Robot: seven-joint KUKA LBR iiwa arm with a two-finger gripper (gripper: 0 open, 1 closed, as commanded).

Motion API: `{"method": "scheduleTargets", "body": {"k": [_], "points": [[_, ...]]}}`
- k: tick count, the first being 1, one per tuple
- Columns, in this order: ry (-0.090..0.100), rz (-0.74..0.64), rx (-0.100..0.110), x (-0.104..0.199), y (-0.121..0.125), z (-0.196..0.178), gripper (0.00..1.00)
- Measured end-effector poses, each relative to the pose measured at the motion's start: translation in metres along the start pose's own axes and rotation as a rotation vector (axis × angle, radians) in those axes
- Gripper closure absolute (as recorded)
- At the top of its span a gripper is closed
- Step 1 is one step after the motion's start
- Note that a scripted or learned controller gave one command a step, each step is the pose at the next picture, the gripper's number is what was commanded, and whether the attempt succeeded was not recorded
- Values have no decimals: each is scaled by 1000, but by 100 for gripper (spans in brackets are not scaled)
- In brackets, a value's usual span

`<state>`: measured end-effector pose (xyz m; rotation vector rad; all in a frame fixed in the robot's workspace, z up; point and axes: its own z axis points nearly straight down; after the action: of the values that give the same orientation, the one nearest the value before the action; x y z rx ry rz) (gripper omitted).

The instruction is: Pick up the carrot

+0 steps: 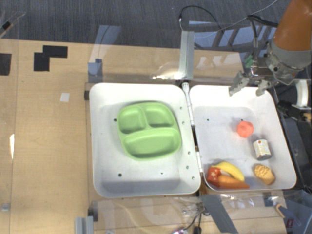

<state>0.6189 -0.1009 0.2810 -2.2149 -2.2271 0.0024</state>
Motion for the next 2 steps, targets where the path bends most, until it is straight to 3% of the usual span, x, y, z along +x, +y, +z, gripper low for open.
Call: {"method": "scheduleTargets", "body": {"k": [1, 2], "points": [[0, 322, 0, -9, -76, -28, 0], [0, 795, 2, -59, -107, 35, 0]]}}
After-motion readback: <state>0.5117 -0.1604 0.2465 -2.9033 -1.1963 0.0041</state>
